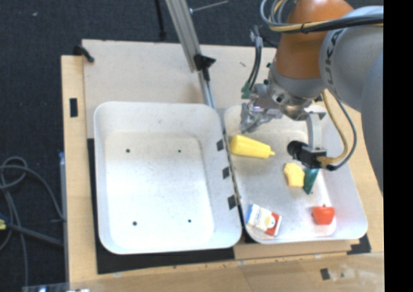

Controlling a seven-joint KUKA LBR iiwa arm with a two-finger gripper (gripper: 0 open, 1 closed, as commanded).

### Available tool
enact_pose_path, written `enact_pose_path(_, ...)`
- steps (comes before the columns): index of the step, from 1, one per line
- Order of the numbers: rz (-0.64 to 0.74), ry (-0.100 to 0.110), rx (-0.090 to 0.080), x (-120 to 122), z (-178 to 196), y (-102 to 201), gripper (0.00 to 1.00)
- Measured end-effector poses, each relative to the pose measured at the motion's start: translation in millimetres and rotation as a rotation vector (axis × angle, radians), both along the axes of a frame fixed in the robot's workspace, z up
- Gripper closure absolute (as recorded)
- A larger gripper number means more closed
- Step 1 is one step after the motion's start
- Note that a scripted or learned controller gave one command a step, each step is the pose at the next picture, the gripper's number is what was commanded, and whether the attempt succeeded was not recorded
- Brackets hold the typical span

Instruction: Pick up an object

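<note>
My gripper (253, 118) hangs over the back left corner of the right bin (345, 184), just behind a yellow cone-shaped object (250, 147) that lies near the bin's left wall. Nothing shows between its fingers. A smaller yellow piece (293, 175) with a green part (310, 180) beside it lies in the middle. A red-orange object (323, 214) rests near the front right. A small white and red box (263, 221) lies at the front left corner.
The left bin (155, 178) sits beside the right one, sharing a divider with black clips (226, 171). A metal camera pole (184, 26) rises behind the bins. A black cable part (303, 151) hangs from the wrist over the right bin.
</note>
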State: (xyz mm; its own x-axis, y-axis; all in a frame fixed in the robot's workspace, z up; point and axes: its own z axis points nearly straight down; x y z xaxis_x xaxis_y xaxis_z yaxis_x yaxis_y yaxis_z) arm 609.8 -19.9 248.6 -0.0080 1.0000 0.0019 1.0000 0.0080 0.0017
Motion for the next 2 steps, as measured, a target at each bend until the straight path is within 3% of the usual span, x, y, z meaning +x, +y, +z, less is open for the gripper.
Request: enact_pose_path(2,0.000,0.003,-0.001,-24,-16,101,1.00)
